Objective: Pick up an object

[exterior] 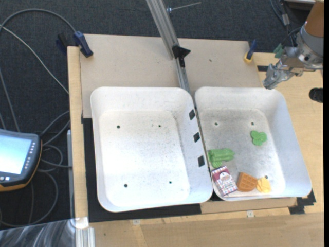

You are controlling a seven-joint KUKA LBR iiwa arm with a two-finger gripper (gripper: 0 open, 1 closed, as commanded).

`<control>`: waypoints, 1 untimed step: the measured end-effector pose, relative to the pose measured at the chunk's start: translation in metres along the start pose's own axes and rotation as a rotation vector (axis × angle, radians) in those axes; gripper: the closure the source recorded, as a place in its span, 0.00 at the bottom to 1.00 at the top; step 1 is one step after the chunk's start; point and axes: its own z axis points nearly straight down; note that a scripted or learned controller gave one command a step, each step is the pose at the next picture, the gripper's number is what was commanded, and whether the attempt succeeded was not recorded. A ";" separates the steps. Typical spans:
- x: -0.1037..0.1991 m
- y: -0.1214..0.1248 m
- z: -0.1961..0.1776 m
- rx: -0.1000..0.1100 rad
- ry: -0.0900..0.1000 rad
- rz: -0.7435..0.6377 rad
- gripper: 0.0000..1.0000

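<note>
The right bin point(288, 120) holds several small objects. A green round piece point(258, 137) lies toward its right side. A green leafy piece point(220, 156) lies near the divider. At the bin's front edge sit a small maroon and white packet point(224, 181), an orange waffle-like piece point(247, 181) and a yellow piece point(263, 184). My gripper point(273, 78) hangs above the bin's far right corner, well away from all the objects, with nothing visible between its fingers.
The left bin point(103, 107) lies beside the right one. A slanted metal pole point(163, 24) runs from the top down to the bins' divider. Blue clamps point(81, 41) hold the board's far edge. A tablet pendant point(15, 158) sits at left.
</note>
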 end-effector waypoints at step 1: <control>0.052 0.004 0.013 0.010 0.006 -0.005 1.00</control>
